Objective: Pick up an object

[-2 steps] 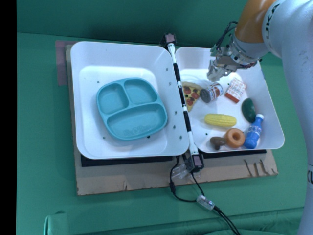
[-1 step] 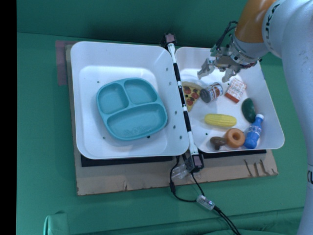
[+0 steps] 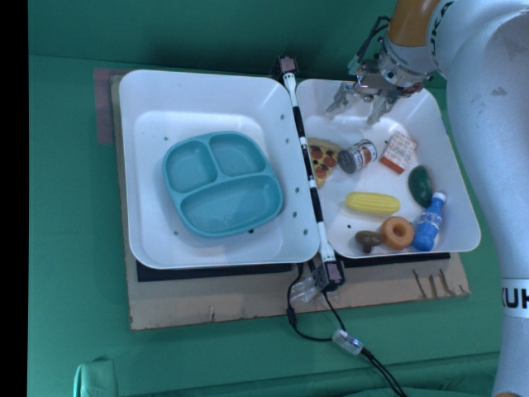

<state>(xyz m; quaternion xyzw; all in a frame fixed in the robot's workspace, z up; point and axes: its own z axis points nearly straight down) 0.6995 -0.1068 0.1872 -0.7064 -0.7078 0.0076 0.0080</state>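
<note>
Fingers of the gripper [image 3: 358,106] are spreading apart with nothing between them, hovering over the right bin [image 3: 463,222] at its far end. Pickable toys are lying nearer: can [image 3: 357,155] closest, corn [image 3: 372,203] beyond it.

The bench [image 3: 74,222] is covered with a plain green surface. A flat brown cardboard sheet [image 3: 207,300] lies directly on it, with a dark mat [image 3: 215,270] showing along the sheet's near side under the bins. Two shallow white plastic bins rest on this base side by side: the left bin [image 3: 145,106] and the right bin [image 3: 459,222]. Their inner rims meet along a black-and-white striped divider strip [image 3: 302,151]. A black cable [image 3: 310,325] runs from the strip's near end across the cardboard edge onto the green surface, carrying a small translucent inline module [image 3: 347,341].
</note>
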